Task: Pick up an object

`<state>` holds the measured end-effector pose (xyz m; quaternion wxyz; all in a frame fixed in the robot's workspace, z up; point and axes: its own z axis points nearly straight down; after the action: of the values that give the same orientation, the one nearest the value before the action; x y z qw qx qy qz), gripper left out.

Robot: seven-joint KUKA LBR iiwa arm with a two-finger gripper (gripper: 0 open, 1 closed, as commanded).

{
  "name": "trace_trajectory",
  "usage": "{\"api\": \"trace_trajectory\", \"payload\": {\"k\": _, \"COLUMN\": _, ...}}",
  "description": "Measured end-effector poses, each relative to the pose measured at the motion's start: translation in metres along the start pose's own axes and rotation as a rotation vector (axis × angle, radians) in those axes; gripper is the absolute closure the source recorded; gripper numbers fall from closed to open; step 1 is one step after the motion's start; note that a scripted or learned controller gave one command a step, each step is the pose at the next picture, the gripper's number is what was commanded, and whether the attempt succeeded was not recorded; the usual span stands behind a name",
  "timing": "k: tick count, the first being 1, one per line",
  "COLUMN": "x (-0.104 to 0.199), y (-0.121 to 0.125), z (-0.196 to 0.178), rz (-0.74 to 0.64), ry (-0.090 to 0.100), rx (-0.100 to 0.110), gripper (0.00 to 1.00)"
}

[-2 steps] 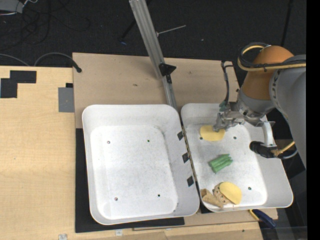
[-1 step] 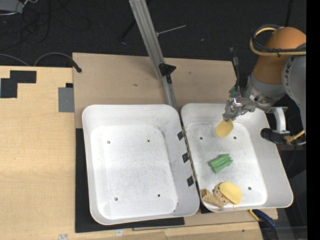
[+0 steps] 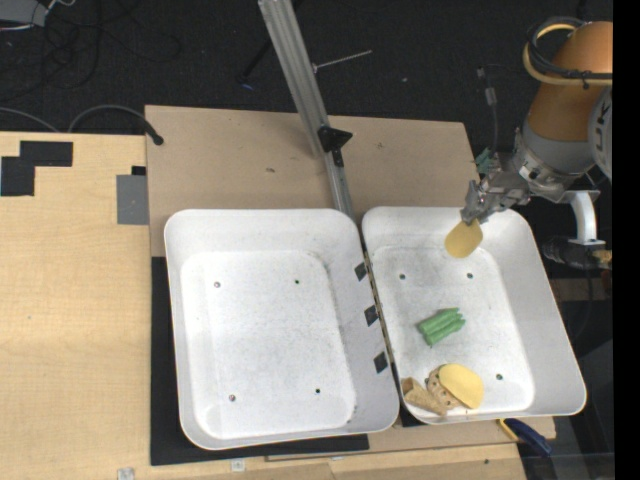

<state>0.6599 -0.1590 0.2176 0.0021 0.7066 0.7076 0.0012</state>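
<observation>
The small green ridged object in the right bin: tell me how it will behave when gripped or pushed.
The small green ridged object lies flat and alone on the right white bin's floor, so it probably will not tip. Its long, rounded shape suggests it could roll sideways if pushed. It looks small and likely light, so a nudge may slide it across the smooth floor.
</observation>
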Motion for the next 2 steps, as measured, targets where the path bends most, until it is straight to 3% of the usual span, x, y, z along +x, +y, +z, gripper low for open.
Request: {"api": "trace_trajectory", "payload": {"k": 2, "x": 0.106, "y": 0.01, "z": -0.009, "rz": -0.003, "ry": 0.003, "rx": 0.006, "gripper": 1.0}}
